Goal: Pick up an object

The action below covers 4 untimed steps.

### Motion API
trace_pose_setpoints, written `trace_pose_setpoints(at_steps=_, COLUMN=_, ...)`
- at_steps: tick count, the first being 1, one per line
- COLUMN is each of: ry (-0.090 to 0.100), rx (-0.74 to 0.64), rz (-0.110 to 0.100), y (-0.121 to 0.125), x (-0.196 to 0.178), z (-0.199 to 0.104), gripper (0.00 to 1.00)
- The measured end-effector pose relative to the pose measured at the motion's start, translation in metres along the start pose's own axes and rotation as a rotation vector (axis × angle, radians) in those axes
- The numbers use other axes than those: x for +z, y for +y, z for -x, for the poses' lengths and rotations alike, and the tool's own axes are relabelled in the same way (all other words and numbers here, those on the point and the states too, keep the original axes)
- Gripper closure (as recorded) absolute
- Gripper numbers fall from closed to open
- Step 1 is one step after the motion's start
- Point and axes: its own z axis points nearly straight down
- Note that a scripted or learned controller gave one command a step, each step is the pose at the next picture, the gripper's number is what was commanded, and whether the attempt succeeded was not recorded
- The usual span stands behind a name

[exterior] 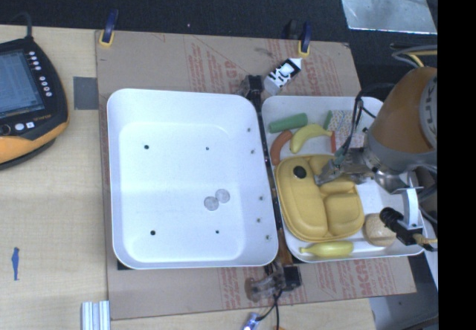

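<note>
Reaching into your right bin [294, 107], the jaws [328, 175] hover over the yellow tray [316, 209]; their state is unclear, and nothing looks lifted yet.

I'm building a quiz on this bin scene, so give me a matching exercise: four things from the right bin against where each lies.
Things:
1. green stick
2. yellow tray
3. banana
4. long yellow piece

Places:
A. by the bin's near rim
B. bin's middle, under the gripper
C. far-left corner
D. just right of the green stick, above the tray

Pairs: 1-C, 2-B, 3-D, 4-A
</note>
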Motion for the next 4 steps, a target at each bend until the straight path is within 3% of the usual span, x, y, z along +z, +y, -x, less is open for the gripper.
trace_pose_setpoints(at_steps=3, ry=-0.003, rx=0.002, rz=0.005, y=0.006, x=-0.001, z=-0.005, gripper=1.00)
trace_pose_setpoints(at_steps=4, ry=0.016, rx=-0.001, rz=-0.009, y=0.014, x=0.001, z=-0.017, gripper=1.00)
